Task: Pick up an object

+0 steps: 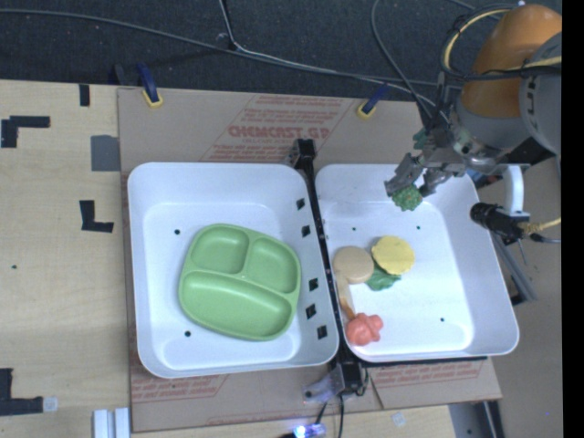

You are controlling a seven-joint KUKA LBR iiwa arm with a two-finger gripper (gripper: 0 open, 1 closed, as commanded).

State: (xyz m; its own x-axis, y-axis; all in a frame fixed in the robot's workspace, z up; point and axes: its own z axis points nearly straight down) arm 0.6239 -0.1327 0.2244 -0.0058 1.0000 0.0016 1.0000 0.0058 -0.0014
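Counter: pale wood-grain counter [55,272] with black tape marks on its left part, covered in the middle by a sheet of brown cardboard [265,126] printed with red lettering.
Background: dark blue-grey carpet-like floor [109,53] beyond the counter's far edge, with thin cables [274,59] lying across it.
Clamps: two blue and yellow clips, left one [149,88] and right one [370,106], at the far edge of the cardboard.
Left bin: shallow white bin [151,190] holding a green divided plate [240,281] with three compartments, lying flat near the bin's middle.
Right bin: shallow white bin [474,318], touching the left bin along a black joining strip [315,245].
Right bin contents: a tan round piece [352,264], a yellow round piece [393,255] just beside it, a dark green scrap [383,280] partly under the yellow one, and an orange-red lump [363,328] nearer the front edge.
Arm: grey with an orange band [511,39], reaching in from the right over the far corner of the right bin.
Gripper: gripper [409,190] tilted down toward the left, its fingers closed around a small green object [408,198].
Green object: held at the fingertips, over the far part of the right bin, well apart from the other pieces.
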